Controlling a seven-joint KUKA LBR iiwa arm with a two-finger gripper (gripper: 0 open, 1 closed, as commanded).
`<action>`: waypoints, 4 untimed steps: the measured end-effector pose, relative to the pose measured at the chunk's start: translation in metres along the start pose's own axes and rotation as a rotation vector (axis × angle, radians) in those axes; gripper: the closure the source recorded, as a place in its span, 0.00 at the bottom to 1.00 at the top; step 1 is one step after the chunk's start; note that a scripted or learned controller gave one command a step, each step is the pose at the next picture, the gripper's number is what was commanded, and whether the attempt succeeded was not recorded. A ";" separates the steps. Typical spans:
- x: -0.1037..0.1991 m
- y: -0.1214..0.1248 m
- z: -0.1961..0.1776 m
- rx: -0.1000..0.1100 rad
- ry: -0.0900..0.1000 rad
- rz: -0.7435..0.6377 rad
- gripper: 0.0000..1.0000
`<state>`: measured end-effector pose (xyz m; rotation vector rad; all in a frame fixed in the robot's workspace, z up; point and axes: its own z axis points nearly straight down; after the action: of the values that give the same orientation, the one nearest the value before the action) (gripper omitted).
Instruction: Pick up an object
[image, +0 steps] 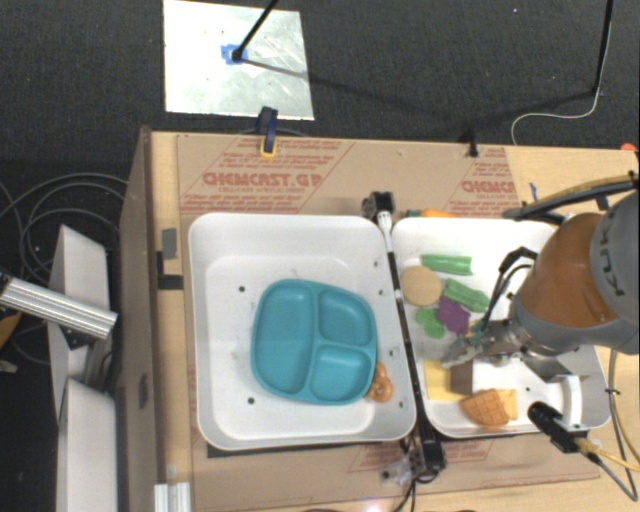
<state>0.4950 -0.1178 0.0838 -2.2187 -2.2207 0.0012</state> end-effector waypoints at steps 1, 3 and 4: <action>-0.006 -0.009 0.000 -0.002 -0.001 0.000 0.00; -0.016 -0.008 -0.001 -0.004 -0.001 -0.001 0.00; -0.022 0.070 -0.002 -0.010 -0.003 -0.006 0.00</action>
<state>0.5650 -0.1399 0.0854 -2.2185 -2.2345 -0.0062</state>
